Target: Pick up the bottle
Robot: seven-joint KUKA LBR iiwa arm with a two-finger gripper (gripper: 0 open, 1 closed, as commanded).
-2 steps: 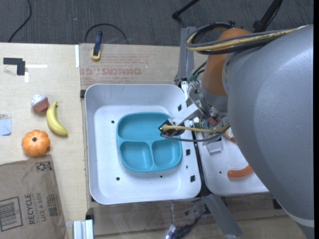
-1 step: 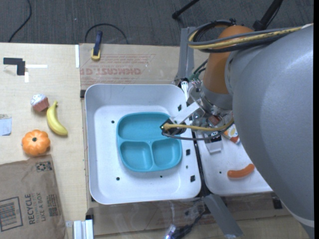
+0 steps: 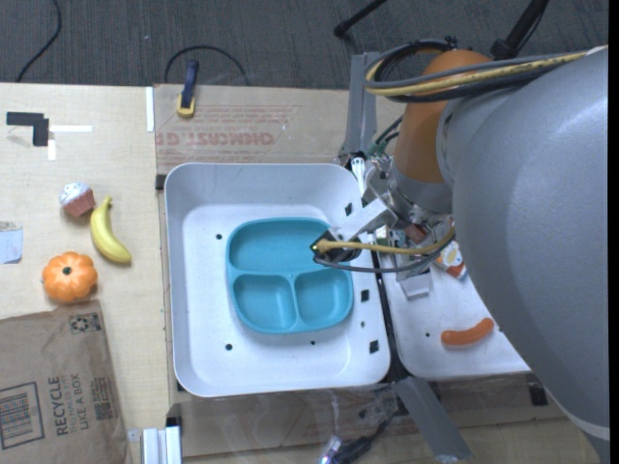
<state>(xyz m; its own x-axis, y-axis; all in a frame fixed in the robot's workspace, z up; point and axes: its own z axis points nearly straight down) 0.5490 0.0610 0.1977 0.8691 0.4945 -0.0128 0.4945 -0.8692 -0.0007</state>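
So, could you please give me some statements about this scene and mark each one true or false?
1. A blue tray lies in the left bin. True.
2. The tray has three compartments. True.
3. The banana lies inside a bin. False: it lies on the bench, left of the bins.
4. A sausage lies in the right bin. True.
5. The pumpkin sits on the tray. False: it sits on the bench below the banana.
6. The cupcake is in the right bin. False: it is beside the banana.
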